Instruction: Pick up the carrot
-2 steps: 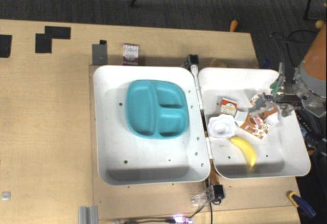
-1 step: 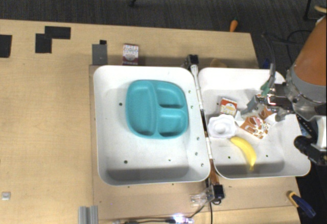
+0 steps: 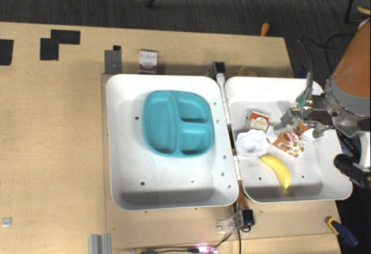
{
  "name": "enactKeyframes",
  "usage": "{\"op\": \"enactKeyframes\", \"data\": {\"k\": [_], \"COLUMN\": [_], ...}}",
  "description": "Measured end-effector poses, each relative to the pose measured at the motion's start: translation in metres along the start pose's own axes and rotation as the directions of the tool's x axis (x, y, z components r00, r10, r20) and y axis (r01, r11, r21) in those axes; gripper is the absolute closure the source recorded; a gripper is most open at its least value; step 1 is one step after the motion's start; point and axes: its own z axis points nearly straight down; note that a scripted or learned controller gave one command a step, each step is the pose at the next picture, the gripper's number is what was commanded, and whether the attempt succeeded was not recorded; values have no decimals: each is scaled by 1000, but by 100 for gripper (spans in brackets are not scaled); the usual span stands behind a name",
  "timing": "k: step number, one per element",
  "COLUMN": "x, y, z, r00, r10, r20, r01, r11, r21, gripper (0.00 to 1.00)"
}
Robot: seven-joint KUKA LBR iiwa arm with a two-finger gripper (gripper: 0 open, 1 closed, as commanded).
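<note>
In the right bin [image 3: 324,189] an orange item with white patches [image 3: 289,144] lies near the middle; it is the only carrot-coloured thing there, and its shape is partly hidden. My gripper [image 3: 302,120] hangs just above its far end, low over the bin. The grey wrist and orange band [image 3: 353,73] reach in from the right. Whether the gripper touches the orange item I cannot tell.
A banana [image 3: 278,170], a white round cup [image 3: 250,144] and a small red-and-white carton [image 3: 258,120] lie left of the gripper in the same bin. The left bin [image 3: 122,131] holds a teal divided plate [image 3: 177,122]. A metal divider [image 3: 227,125] separates the bins.
</note>
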Motion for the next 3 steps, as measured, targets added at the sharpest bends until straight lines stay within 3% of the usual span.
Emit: {"op": "enactKeyframes", "data": {"k": [1,2,3], "x": [62,62,62], "y": [-4,-3,-1], "z": [51,51,40], "r00": [963,963,963], "r10": [-271,-269,-271], "r20": [-2,-1,0], "r01": [271,269,271], "r11": [963,963,963], "r21": [1,0,-5], "gripper": [0,0,100]}}
